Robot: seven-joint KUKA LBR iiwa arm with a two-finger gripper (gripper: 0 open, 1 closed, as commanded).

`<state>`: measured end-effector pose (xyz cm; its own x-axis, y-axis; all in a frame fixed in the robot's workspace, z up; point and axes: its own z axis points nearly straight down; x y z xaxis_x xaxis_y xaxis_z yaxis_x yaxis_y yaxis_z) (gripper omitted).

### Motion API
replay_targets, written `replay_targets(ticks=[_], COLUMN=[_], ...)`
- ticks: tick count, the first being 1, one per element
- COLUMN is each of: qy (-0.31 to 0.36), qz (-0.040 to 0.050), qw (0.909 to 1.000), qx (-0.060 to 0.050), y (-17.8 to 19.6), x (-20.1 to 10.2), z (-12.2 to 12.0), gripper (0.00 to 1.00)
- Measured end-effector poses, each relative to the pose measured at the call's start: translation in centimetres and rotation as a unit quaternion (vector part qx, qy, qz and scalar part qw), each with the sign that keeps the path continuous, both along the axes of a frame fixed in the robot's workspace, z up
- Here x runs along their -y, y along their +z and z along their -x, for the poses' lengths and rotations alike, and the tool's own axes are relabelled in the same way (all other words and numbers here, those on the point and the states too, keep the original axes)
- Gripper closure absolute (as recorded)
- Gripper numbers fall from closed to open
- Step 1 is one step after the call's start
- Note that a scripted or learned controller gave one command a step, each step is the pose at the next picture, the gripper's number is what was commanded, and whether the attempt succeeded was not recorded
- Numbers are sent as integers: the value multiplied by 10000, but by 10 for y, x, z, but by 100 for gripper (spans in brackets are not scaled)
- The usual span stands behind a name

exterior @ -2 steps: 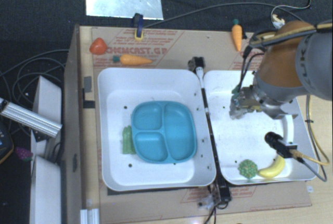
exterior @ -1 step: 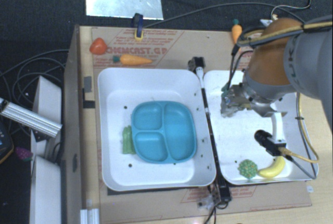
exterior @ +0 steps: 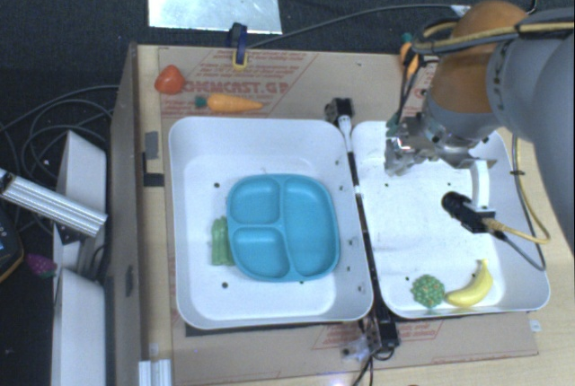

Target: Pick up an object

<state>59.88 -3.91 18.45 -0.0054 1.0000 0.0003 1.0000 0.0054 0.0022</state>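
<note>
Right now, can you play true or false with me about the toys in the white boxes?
1. The blue tray sits in the left bin. True.
2. The banana lies in the left bin. False: it lies in the right bin, by the green broccoli.
3. The carrot lies outside both bins. True.
4. The end effector holds the banana. False: it is near the right bin's far left corner, apart from the banana.

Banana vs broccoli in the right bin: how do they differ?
The banana is yellow, smooth and curved; the broccoli is green, bumpy and round. The banana is longer and lies nearer the bin's right wall; the broccoli sits on its left, close beside it. Both lie near the right bin's front edge.
</note>
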Motion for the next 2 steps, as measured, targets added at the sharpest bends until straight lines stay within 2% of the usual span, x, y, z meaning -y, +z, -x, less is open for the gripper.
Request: replay_targets(ticks=[1,2], qy=[29,-22], qz=[-2,4], qw=[10000,10000], qx=[11,-6], y=[11,16], x=[-1,11], z=[-1,12], gripper=[100,100])
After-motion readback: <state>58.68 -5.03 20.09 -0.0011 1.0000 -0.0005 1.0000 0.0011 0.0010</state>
